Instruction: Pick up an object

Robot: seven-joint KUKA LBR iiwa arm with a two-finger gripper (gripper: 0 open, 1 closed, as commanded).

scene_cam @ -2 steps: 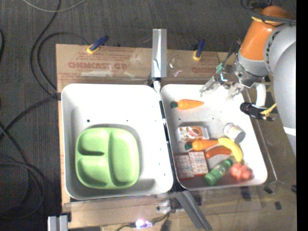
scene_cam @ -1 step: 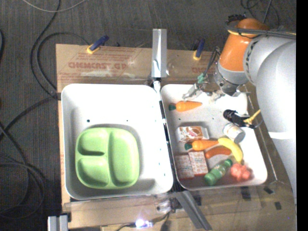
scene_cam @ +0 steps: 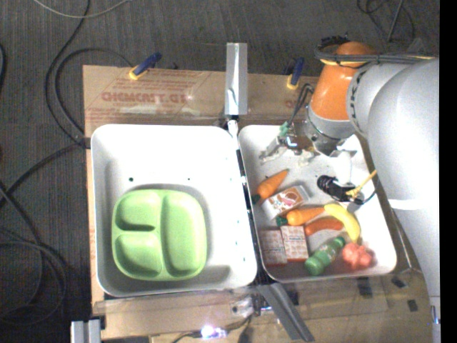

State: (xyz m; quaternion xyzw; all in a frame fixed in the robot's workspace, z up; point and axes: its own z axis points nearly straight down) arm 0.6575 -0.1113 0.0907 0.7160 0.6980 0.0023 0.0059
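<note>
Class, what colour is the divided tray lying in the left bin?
Light green; the tray shows clearly in the camera view from above.

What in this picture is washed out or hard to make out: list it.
Camera view: the arm's pale shell at right is overexposed, nearly featureless; the gripper is dim and soft, so the jaws' state is unreadable; a bright glare spot flares on the bench's front edge; the green divided tray and the banana are clear.

Dark carpeted floor strewn with cables surrounds the bench.
</note>
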